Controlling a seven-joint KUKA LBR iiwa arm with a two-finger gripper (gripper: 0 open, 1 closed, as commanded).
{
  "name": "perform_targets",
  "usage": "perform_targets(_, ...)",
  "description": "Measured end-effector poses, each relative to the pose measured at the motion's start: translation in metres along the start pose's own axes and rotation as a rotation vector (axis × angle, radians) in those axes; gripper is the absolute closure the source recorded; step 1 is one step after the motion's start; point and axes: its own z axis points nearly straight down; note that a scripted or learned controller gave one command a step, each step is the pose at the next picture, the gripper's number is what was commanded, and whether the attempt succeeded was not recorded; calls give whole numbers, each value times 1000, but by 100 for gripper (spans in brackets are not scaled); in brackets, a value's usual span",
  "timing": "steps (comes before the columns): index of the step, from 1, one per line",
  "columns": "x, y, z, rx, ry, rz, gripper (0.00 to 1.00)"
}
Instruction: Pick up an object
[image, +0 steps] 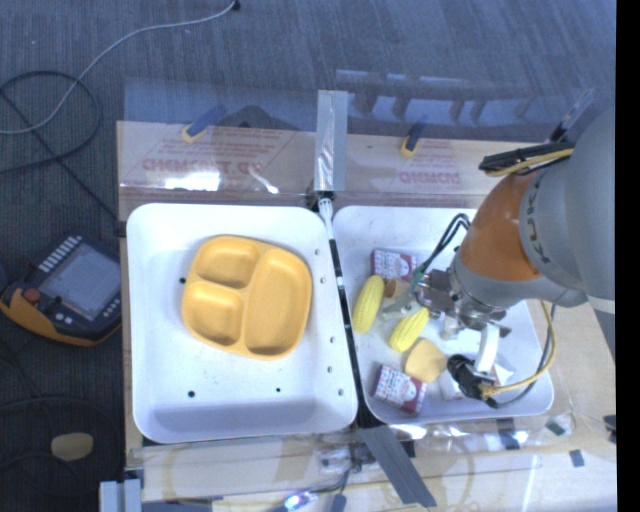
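Two white bins stand side by side in the middle of the frame. In the left bin (150, 400) lies a yellow tray (247, 295) with three compartments, a little above the bin's centre. The right bin (530, 400) holds the small things: a corn cob (368, 303) near its left wall, a second corn piece (409, 328) just right of it and lower, a pale yellow block (425, 360) below that, a red and white packet (392, 264) near the upper part, and another red packet (399, 388) near the lower edge. The arm (540, 230), grey with an orange band, comes in from the right of the frame and reaches down over the right bin. Its gripper (440, 295) sits low in the centre of this bin, just right of the second corn piece and above the block. The fingers are hidden among the wrist parts and cables, so I cannot tell if the claw is spread or pressed together, and I see nothing clearly between them. A black cable (470, 380) with a yellow wire loops below the wrist. At the left of the frame, on the dark floor, lies a pendant (70, 290) with a grey screen and orange body.
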Motion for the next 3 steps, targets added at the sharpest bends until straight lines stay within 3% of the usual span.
perform_targets(1,1,0,-8,3,3,-1,100)
perform_targets(2,3,-2,-13,11,5,-1,100)
perform_targets(3,61,35,-90,17,-3,-131,100)
